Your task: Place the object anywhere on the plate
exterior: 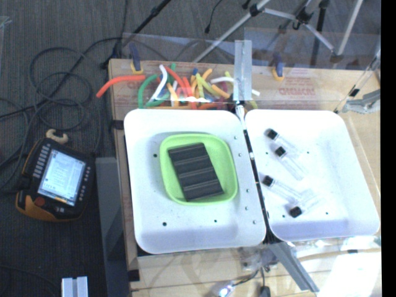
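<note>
Left bin: green plate w/ dark ridged block lying on it, long axis near-to-far. Right bin: four clear vials w/ black caps, scattered. Gripper state: can't tell, so which way block lies from it can't be judged

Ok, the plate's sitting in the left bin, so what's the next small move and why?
Probably bring the arm in over the right bin toward the nearest vial. The clear black-capped vials lie loose there, apart from each other, while the green plate in the left bin carries a dark ridged block, leaving little more than its rim bare.
</note>
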`<state>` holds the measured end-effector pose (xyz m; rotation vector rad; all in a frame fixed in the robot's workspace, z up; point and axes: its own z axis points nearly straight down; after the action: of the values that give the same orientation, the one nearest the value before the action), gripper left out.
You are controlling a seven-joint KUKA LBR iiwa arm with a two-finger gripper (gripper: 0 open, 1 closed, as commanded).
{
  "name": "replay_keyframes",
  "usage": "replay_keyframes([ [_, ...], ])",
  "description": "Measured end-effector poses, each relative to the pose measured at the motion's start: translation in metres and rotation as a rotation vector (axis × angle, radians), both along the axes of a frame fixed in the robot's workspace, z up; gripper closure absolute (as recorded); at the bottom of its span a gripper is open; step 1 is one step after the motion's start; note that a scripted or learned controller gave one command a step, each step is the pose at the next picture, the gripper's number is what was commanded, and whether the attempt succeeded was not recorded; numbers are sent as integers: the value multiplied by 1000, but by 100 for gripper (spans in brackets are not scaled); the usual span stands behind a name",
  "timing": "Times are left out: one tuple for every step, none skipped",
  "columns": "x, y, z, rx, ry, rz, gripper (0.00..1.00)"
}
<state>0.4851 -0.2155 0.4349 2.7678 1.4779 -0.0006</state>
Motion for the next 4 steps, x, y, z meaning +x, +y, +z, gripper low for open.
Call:
replay_keyframes([
  [0,0,0,0,1,-91,0],
  [6,-2,-1,2,1,-184,0],
  [-1,-4,-47,1,3,-173,0],
  [0,-4,-53,3,1,-263,0],
])
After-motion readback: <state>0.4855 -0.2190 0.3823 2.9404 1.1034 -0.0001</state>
